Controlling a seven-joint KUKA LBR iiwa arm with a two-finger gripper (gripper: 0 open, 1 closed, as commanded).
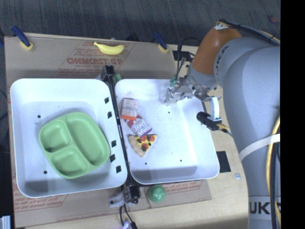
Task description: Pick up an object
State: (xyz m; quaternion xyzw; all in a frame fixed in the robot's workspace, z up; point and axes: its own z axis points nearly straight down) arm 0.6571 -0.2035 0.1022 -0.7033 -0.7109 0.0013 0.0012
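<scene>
My hand (172,93), its spread impossible to tell, should drop squarely over the carton (129,108) before closing.

Pale green divided plate (73,144) lying in white left bin (28,92); orange-and-white packet (129,108), purple-and-white wrapper (141,127) and yellow pizza slice (143,144) dotted red and green; yellow banana (109,47) and green ball (156,193) sitting outside

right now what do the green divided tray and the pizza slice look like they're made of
Green divided tray: probably moulded plastic, matte, going by its even colour and soft rounded compartment edges. Pizza slice: likely a plastic or rubber toy, judging by its bright flat colours; too small to tell further.
</scene>
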